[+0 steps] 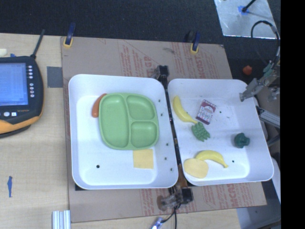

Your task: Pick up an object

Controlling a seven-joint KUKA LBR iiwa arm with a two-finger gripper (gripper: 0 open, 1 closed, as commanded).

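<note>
Two shallow white bins sat side by side on the cardboard-covered bench, the left bin [78, 128] and the right bin [259, 142]. Nearest the camera in the right bin lay a pale yellow disc [196, 168], touching the lower banana [212, 157], which curved just above it. Nearest in the left bin lay a flat yellow square [143, 159], just below the green divided plate [128, 121]. Farther back in the right bin were a green leafy piece [201, 132] and, well apart toward the right wall, a dark green lump [241, 140]. Behind the leafy piece, and touching it at one end, lay the upper banana [181, 110], with a small red-and-white packet [206, 112] just beside it. An orange piece [96, 107] showed at the left edge of the green divided plate, partly hidden beneath it. My gripper [249, 93] stood at the far right edge of the right bin, above its rim and well apart from every object; whether it was open or closed I could not tell, and nothing was visibly held. A pendant [16, 92] with a blue screen rested on the bench to the left of the bins.
</note>
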